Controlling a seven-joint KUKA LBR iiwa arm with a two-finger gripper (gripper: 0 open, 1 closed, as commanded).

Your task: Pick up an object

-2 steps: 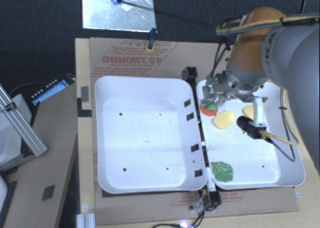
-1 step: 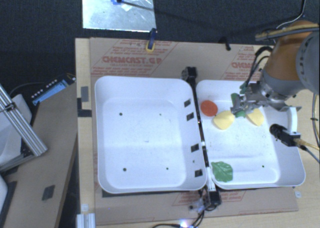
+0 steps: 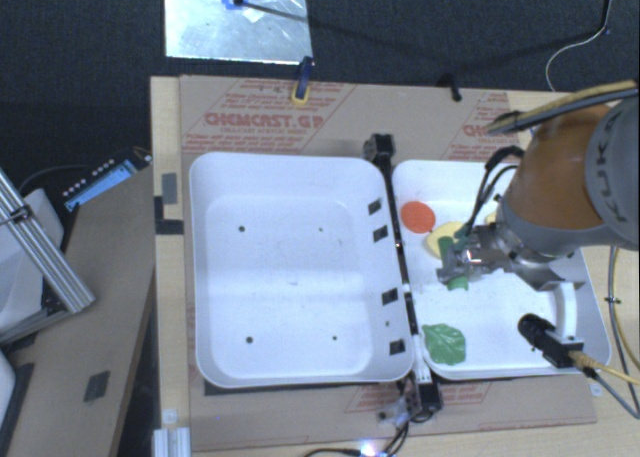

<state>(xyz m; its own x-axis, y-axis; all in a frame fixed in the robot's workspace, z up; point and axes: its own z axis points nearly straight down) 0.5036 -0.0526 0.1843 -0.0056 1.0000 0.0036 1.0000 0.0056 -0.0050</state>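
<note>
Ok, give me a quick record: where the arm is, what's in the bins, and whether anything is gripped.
arm: reaches in from the right, gripper over the right bin
right bin contents: orange disc; yellow piece; small green piece; green lump
nearest gripper: small green piece, right at its tip; yellow piece just beside
grip: cannot tell

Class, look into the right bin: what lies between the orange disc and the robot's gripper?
A yellow object lies between the orange disc and the gripper, on the floor of the right bin. The camera view shows this.
</note>
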